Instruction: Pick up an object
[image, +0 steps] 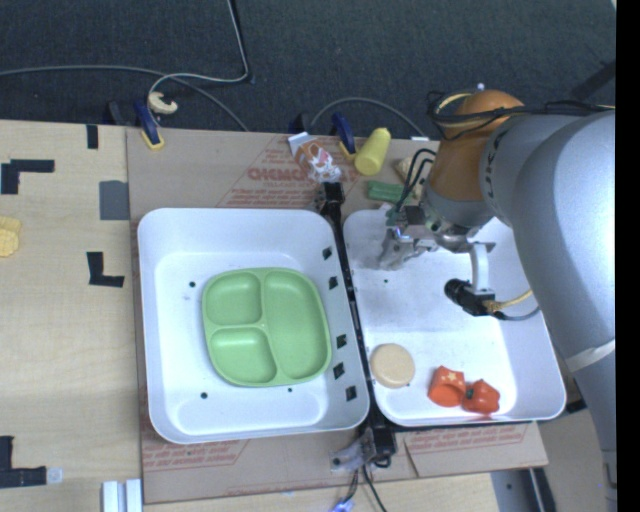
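Observation:
In the right bin (520, 345) a round tan biscuit-like piece (392, 365) lies near the front left corner. A red pepper-shaped toy (464, 390) lies beside it toward the front right. My gripper (396, 243) hangs over the far left part of that bin, well apart from both pieces. Nothing shows between its fingers. The left bin (165, 300) holds a green divided plate (266, 326) in its middle.
A yellow cylinder (372, 151), a small green block (382, 190) and a red-and-white packet (314, 157) lie on the cardboard behind the bins. Cables run along the back. The grey arm covers the right bin's far right side.

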